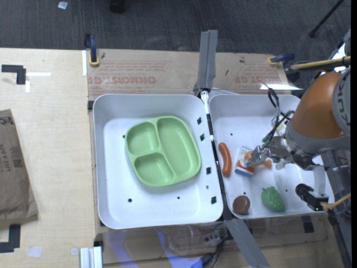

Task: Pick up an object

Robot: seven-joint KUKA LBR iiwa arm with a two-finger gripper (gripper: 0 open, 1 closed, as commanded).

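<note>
My claw low in the right bin, over a small packet.

My grey arm with its orange band point(318, 108) reaches in from the right; my two-finger gripper point(257, 156) sits at a small white, orange and blue packet point(244, 162), fingers too blurred to judge. Left of it lies a red sausage-shaped piece point(225, 158). Nearer the front wall lie a brown round object point(241, 204) and a green knobbly lump point(273, 199). The left white bin point(111, 205) holds a light green three-compartment plastic plate point(163, 149).
</note>
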